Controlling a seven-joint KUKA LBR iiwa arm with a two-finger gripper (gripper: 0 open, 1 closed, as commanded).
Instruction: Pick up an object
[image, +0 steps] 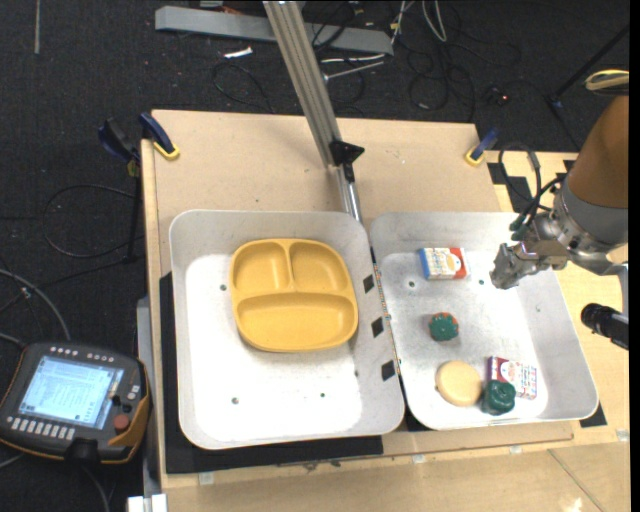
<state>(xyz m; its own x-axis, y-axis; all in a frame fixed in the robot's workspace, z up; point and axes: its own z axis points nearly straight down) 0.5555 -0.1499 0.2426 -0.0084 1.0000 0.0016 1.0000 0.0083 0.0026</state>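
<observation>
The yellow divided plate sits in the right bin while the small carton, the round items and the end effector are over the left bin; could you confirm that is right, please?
Not quite: the bins are swapped. The camera view shows the yellow divided plate in the left bin, while the small carton, the round items and the end effector are over the right bin.

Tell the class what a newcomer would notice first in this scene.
A yellow divided plate sits in the left bin. In the right bin lie small items: a carton, a green toy and a pale round piece. The arm's tool hovers over that bin's far right side.
</observation>
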